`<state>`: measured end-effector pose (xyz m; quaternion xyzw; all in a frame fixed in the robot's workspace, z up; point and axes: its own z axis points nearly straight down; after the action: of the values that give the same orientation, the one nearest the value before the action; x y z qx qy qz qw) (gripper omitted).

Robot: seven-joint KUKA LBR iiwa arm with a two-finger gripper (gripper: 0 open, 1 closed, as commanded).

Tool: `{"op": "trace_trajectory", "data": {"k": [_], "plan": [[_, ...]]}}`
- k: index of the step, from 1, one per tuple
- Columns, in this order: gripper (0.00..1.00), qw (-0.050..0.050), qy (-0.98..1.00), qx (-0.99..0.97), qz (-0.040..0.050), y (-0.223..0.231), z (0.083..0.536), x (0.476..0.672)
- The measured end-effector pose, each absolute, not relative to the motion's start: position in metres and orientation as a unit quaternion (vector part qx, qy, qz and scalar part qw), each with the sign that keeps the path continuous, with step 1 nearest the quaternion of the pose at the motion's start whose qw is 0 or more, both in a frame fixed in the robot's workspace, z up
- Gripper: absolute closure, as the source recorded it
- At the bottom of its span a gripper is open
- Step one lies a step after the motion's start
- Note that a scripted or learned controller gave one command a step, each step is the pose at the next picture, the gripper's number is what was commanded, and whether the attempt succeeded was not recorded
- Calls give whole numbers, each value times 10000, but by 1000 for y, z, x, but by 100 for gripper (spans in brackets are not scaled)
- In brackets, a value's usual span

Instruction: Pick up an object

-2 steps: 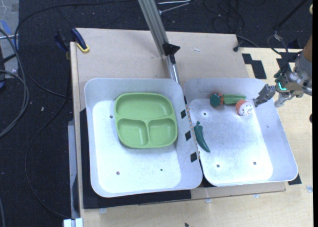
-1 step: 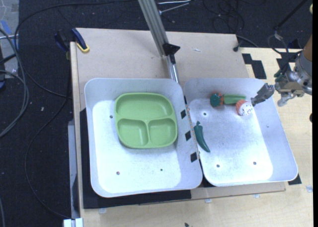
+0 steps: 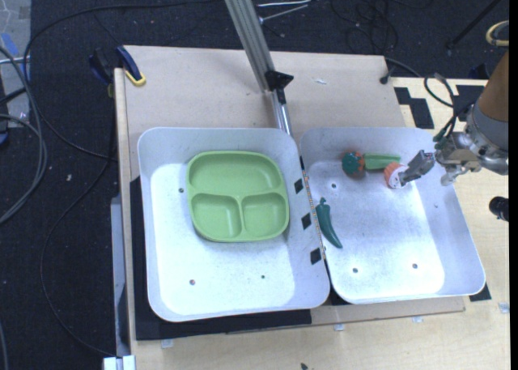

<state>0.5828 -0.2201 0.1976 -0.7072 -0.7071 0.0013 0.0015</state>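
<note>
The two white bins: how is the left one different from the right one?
The left shallow white bin holds a big light green plate with three sections; the right shallow white bin holds small toys: a dark green pepper-shaped toy at its left edge and an orange and green toy up top. The arm's tool reaches into the right bin, not the left. Both are white and shallow.

Single fixed cam above the desk (image 3: 340,77), angled down, mid-range. Frames both white bins (image 3: 162,279) side by side; arm (image 3: 494,109) enters from frame right.
</note>
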Motion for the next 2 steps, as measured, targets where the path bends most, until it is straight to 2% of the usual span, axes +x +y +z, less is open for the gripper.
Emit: {"op": "trace_trajectory", "data": {"k": [2], "plan": [[0,13,-7072,-7070,11,-213,110,584]]}}
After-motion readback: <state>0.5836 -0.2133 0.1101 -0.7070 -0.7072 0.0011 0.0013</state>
